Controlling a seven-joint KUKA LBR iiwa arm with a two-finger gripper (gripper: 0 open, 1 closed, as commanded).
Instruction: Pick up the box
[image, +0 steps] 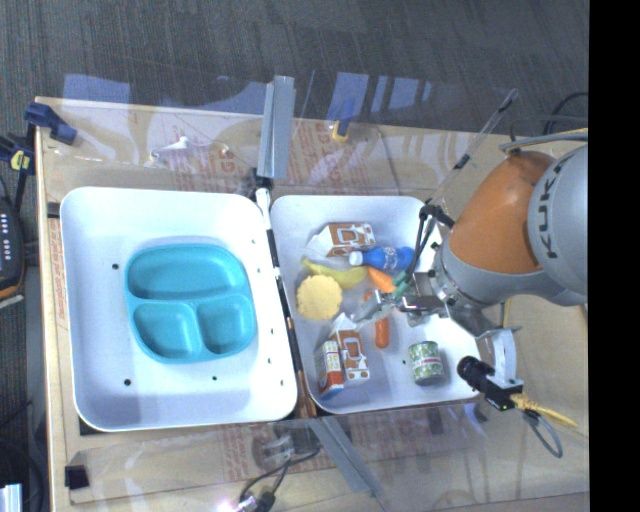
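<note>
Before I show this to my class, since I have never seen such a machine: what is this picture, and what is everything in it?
This is one camera fixed above a bench, looking down at a slant. The big grey arm with an orange band is a robot arm reaching in from the right. Its two-finger gripper hangs low over the right white bin; I cannot tell whether it holds anything.

That bin holds small toy groceries: a brown-and-white carton box near the top, another brown-and-white box near the bottom, a round yellow sponge-like piece, a small green can, and an orange carrot-like piece.

The left white bin holds a turquoise plastic tray with three compartments.
</note>
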